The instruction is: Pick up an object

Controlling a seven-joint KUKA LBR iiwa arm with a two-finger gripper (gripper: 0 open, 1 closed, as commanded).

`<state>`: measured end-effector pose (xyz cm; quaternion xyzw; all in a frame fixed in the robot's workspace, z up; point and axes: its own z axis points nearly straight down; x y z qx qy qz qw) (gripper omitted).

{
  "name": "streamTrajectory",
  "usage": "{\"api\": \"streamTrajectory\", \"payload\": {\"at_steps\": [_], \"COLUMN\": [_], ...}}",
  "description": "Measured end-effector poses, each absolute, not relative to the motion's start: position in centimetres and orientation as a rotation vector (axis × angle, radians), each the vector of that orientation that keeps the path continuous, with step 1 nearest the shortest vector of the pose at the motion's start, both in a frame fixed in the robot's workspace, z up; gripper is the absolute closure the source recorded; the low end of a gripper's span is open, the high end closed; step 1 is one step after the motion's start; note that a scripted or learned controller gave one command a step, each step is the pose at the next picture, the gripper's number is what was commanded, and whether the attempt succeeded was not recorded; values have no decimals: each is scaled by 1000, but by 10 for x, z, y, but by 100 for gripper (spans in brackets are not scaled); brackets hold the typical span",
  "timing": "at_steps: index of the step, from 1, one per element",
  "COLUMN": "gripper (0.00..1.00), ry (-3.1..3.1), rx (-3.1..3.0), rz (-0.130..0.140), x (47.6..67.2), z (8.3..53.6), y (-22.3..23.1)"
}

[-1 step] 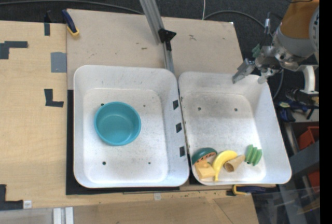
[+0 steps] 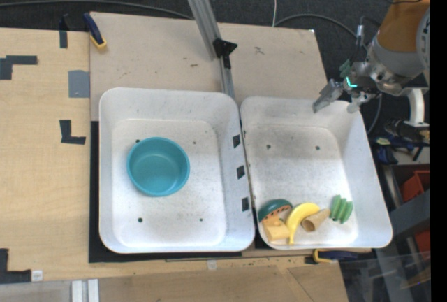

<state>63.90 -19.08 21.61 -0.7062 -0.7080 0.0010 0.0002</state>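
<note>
White right bin (image 2: 363, 154), toys (image 2: 302, 215) near-edge.

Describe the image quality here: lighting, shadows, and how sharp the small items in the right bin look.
Camera view: even, soft lighting with faint shadows; the teal bowl in the left bin is crisp. The banana and green item in the right bin are small and slightly soft. The gripper at the right bin's top corner is a little blurred; its fingers appear spread.
</note>
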Motion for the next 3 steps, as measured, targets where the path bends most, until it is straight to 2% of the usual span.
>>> {"api": "streamTrajectory", "payload": {"at_steps": [1, 2, 3], "gripper": [0, 0, 0], "ry": [-2219, -2220, -2224], "rx": [-2215, -2216, -2217], "rz": [8, 7, 5], "x": [632, 628, 628], "z": [153, 108, 87], "y": [-191, -191, -189]}}
